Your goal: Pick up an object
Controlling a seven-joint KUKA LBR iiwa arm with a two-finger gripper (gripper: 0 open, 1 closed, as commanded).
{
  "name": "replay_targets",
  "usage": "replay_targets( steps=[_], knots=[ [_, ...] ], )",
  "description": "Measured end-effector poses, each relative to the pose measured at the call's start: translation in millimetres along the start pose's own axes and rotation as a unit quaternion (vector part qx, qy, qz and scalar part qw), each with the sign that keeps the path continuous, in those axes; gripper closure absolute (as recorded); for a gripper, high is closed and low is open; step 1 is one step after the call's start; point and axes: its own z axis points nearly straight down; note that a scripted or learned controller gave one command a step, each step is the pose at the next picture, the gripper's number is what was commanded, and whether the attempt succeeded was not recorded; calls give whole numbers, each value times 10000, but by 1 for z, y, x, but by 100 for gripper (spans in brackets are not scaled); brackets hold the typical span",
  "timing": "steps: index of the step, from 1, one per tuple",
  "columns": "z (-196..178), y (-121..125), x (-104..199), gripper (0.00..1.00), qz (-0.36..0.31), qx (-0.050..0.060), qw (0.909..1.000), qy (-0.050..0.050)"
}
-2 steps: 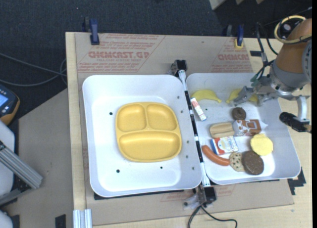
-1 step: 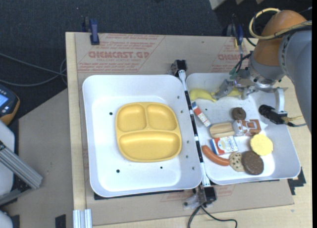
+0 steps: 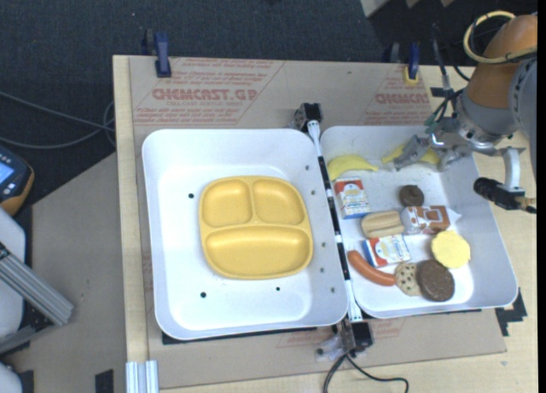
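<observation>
Hand (image 3: 415, 149), seen at the upper right of the frame above the far end of the right bin (image 3: 499, 255), points down-left toward a banana (image 3: 350, 164); whether it is open or closed cannot be told from this angle, and nothing shows in its grip. Toy foods crowd that bin, while the left bin (image 3: 166, 212) bears a yellow divided plate (image 3: 254, 227). The banana, nearest, looks light, stiff and smooth, so a grasp across its narrow middle seems likeliest to hold.
</observation>
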Motion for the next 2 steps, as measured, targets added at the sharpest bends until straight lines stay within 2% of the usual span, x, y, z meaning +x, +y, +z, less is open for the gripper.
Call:
replay_targets(
  steps=[1, 2],
  knots=[
    [2, -22, 101, 0, -37, -62, 9999, -70],
    [0, 2, 54, 0, 15, -98, 9999, -108]
  ],
)
